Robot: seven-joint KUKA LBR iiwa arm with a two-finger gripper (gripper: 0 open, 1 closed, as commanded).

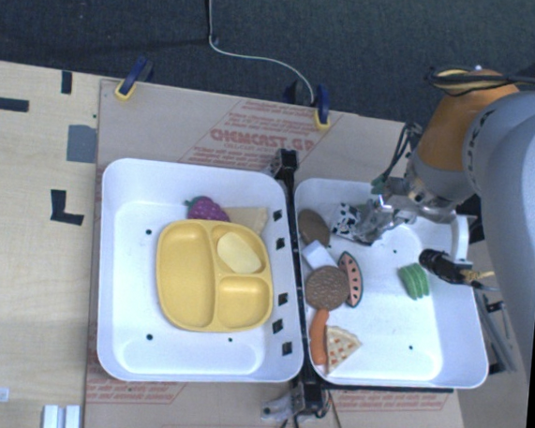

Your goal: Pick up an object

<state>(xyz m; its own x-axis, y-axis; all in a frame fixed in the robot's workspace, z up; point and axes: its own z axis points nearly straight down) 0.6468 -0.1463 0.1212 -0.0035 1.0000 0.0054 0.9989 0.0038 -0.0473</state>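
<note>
Your gripper (372, 218) sits low over the back left part of the right bin (441, 366), close to a small black-and-white object (346, 219). The view is too small and cluttered here to tell you what state the claw is in, or whether anything is caught in it.

Risk 1: crowding. The black-and-white object lies just beside a brown oval piece (313, 227) and a small white block (318, 257), near the divider between the 2 bins. A descent there may pinch 2 items, or nudge 1 against the wall and miss.

Risk 2: flat items. The round brown cookie (325, 286), watermelon slice (351, 278), carrot (319, 334) and pizza wedge (341, 343) lie low and touching or nearly so; a grip on these is likely to slip.

The green piece (415, 280) stands apart and looks the easier target.

In the left bin (112, 269), a yellow divided tray (190, 286) sits in front of a purple item (209, 208).
</note>
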